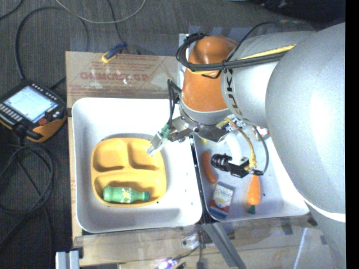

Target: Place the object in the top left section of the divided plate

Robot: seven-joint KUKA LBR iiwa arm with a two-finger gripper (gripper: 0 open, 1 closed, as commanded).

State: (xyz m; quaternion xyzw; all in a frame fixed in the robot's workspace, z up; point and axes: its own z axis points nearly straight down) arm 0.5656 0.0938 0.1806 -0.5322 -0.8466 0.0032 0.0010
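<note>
A yellow divided plate (pixel 99 162) lies in the left white bin (pixel 84 116). Its long front section holds a green bottle (pixel 126 195) lying on its side. The two back sections look bare. My gripper (pixel 155 145) reaches in from the right and hangs over the plate's back right section, near the ridge between the two back sections. A small green bit (pixel 165 131) shows at the gripper's upper part; I cannot tell whether it is a held object. The orange wrist band (pixel 205 88) and the grey arm hide the bins' back right.
The right bin (pixel 280 198) holds a reddish sausage (pixel 208 167), an orange carrot (pixel 253 192) and a small blue and white carton (pixel 222 199). A cardboard sheet (pixel 120 74) lies behind the left bin. A teach pendant (pixel 31 110) sits on the floor at left.
</note>
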